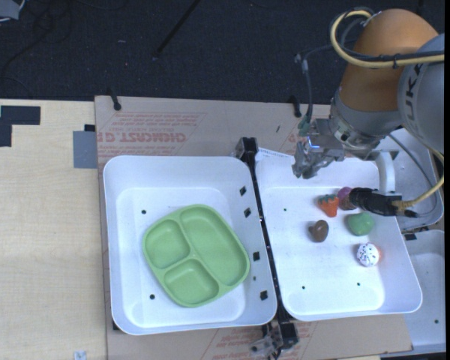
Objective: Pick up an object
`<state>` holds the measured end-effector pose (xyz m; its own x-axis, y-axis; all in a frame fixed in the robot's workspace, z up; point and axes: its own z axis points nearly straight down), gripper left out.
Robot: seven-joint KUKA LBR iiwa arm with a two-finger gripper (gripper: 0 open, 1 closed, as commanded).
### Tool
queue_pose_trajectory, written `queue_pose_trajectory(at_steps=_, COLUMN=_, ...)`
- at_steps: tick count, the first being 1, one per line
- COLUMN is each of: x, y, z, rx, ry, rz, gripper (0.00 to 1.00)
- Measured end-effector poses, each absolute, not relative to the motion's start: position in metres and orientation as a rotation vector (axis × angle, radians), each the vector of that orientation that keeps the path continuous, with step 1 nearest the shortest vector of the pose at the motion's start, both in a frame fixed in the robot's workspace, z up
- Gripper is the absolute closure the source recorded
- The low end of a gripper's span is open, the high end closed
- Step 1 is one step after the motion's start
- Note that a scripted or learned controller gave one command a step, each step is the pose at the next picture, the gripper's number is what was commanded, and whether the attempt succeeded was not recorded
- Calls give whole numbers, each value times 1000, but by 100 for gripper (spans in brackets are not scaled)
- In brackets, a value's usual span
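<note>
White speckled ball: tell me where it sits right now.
The white speckled ball lies in the right bin, toward its right side, just below the green object and to the right of the brown object.

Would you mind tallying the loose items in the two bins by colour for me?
Green: 2, the divided plate in the left bin and a small lump in the right bin
Orange: 1
Brown: 1
White, speckled: 1
Pinkish, partly hidden: 1
Total: 6
</note>
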<state>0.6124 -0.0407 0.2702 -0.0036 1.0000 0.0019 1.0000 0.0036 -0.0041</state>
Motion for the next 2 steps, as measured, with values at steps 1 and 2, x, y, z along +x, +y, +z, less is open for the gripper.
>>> queue_pose_trajectory(at_steps=1, x=588, y=7, z=272, rx=-2214, ry=-2223, rz=3, gripper=100)
queue_pose_trajectory(at_steps=2, x=572, y=52, z=270, rx=-2214, ry=-2222, rz=4, gripper=100)
